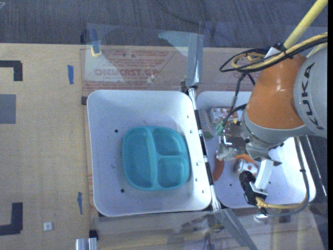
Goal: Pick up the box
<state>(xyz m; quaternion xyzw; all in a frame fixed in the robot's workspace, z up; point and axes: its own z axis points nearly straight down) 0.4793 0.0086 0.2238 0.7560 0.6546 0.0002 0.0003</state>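
Note:
A small box (pixel 212 117) with red, white and green print lies at the far left of the right bin (pixel 299 191), close to the wall it shares with the left bin. The arm's orange band (pixel 273 95) and wrist hide most of it. My gripper (pixel 227 149) hangs low over the right bin, just in front of the box and near the bin's left wall. The wrist body covers its tip from this angle, and I see nothing held in it.
A teal divided plate (pixel 155 157) lies in the middle of the left bin (pixel 104 113). In the right bin a red-brown object (pixel 217 170) and an orange object (pixel 245 159) lie beside the gripper. Cables (pixel 244 61) loop above the arm.

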